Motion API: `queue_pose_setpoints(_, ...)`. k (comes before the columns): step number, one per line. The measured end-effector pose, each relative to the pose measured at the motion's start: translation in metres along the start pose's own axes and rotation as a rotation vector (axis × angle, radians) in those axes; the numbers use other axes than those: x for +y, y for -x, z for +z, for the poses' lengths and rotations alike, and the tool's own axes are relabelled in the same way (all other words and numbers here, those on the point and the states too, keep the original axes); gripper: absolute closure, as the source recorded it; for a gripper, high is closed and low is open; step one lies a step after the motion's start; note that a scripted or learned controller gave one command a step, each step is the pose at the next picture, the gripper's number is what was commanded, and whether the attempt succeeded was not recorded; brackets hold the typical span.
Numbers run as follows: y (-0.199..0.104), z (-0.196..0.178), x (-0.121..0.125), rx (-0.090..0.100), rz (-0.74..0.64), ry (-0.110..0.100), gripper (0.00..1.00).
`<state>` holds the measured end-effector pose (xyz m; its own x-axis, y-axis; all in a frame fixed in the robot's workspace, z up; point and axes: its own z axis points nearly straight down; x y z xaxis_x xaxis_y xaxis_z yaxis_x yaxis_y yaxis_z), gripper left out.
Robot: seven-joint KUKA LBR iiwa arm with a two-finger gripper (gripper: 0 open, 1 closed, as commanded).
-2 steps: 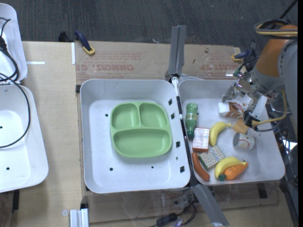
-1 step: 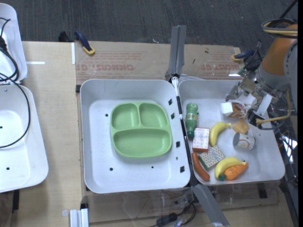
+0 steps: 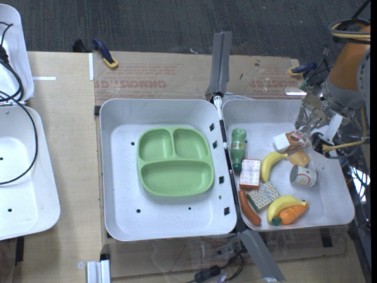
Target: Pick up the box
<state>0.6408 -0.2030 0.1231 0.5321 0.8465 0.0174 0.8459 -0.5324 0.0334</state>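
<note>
Near the right bin's (image 3: 347, 208) far right corner hangs the gripper (image 3: 310, 122), grip state unclear. Box (image 3: 250, 173) lies by the left wall, touching bottle (image 3: 237, 149) and banana (image 3: 269, 165). Best approach: straight down, avoiding both neighbours.

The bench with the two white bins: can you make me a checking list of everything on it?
Surface: brown cardboard-covered bench; two shallow white plastic bins, left and right.
Job's things: small white-and-pink patterned box lies in the right bin, untouched.
Clutter: green divided plastic plate in the left bin; green plastic bottle, two yellow toy bananas, orange toy carrot, red toy sausage, checkered flat box, white cup on its side.
Tool: the tool hovers over the right bin's far right corner; fingers unclear.
Cables: black cable on the white tray at left.
Surroundings: dark carpet.
</note>
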Motion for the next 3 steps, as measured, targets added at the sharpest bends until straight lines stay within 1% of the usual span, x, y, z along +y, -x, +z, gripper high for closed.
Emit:
queue_pose_setpoints(1, 0.027, 0.011, -0.065, -0.007, 0.066, 0.005, 1.0)
queue_pose_setpoints(2, 0.025, 0.012, -0.066, -0.005, 0.062, 0.001, 0.0)
queue_pose_setpoints(3, 0.054, 0.009, -0.092, 0.003, 0.07, -0.012, 0.0)
